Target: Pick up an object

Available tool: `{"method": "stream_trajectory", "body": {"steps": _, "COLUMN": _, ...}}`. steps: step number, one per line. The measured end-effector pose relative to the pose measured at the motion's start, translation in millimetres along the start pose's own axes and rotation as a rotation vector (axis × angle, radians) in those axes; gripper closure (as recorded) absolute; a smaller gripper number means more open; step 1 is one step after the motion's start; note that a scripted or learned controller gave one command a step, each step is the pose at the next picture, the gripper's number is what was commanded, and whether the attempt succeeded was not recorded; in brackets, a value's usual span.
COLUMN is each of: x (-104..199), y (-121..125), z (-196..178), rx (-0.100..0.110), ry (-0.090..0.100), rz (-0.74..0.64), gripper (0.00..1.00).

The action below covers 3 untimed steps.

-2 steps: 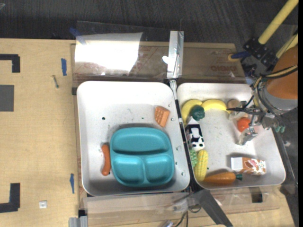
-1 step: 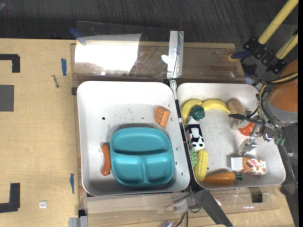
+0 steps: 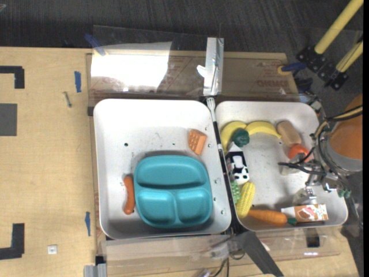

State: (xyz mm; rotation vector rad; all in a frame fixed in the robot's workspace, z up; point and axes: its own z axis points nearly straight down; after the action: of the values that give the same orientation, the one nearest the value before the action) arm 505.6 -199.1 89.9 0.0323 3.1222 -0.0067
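The gripper (image 3: 314,180) hangs low over the right side of the right bin (image 3: 271,172), at the end of the arm (image 3: 349,140). Wires crowd it, so it cannot be told whether it is released or clenched, and nothing can be seen held in it. Starting from the left, the left bin (image 3: 109,126) holds a red sausage (image 3: 129,194) lying along the side of a teal divided plate (image 3: 173,190). The plate takes up most of the floor, which probably makes it a poor pick for a small gripper. An orange wedge (image 3: 197,141) sits just beyond the plate, near the wall between the bins. In the right bin, a banana (image 3: 256,130) curves around a small green piece (image 3: 240,137), with a black-and-white cow toy (image 3: 237,167) and a corn cob (image 3: 245,196) below them along the left wall. A carrot (image 3: 267,216) lies along the near wall. A tan roll (image 3: 288,133) and a red piece (image 3: 297,151) sit near the gripper, and a small carton (image 3: 311,213) lies just below it. These three look like the likeliest things to pick, being the closest.
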Motion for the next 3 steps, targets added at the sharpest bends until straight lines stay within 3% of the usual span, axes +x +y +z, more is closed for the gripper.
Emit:
{"method": "stream_trajectory", "body": {"steps": 1, "x": 10, "y": -10, "z": -3, "rx": 0.003, "ry": -0.016, "rz": -0.188, "gripper": 0.00}}
{"method": "stream_trajectory", "body": {"steps": 2, "x": -40, "y": -23, "z": 2, "rx": -0.002, "ry": 0.006, "rz": -0.166, "gripper": 0.00}}
{"method": "stream_trajectory", "body": {"steps": 3, "x": -45, "y": -23, "z": -12, "rx": 0.002, "ry": -0.008, "rz": -0.168, "gripper": 1.00}}
